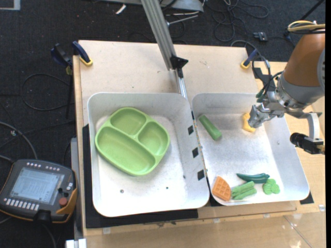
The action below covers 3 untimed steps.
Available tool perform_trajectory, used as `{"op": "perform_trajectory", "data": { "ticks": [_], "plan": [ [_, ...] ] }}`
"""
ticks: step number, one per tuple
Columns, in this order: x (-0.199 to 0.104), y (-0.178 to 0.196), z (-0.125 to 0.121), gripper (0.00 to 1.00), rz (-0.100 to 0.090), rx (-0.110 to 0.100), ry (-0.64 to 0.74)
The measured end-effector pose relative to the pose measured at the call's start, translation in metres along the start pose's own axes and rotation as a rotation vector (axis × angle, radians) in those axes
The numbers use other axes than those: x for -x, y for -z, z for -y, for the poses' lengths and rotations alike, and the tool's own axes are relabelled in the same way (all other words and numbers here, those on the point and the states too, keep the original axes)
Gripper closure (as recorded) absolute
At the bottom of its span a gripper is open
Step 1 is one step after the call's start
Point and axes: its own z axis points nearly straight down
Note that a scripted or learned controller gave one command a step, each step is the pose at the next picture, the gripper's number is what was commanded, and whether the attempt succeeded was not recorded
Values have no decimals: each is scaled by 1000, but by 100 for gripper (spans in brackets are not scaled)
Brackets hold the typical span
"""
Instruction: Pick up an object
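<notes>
No text, label, brand or number can be read; the pendant screen (32,182) is too blurred.

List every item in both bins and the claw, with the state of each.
Light green three-compartment plastic plate: flat in left bin, nothing in its compartments.
Green cylinder: lying on its side, right bin.
Small yellow piece: at the claw's tip.
Orange waffle toy: flat, near corner.
Dark green pod: lying flat.
Claw: lowered beside the yellow piece.

Fixed overhead camera, slanted down, both bins (98,138)
</notes>
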Motion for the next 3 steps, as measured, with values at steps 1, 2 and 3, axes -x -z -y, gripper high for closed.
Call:
{"op": "perform_trajectory", "data": {
  "ticks": [1, 2, 3],
  "plan": [
    [-92, 21, 32, 100, -1, 8, 10],
    [-158, 7, 29, 100, -1, 7, 10],
    [-254, 44, 6, 100, -2, 13, 11]
  ]
}}
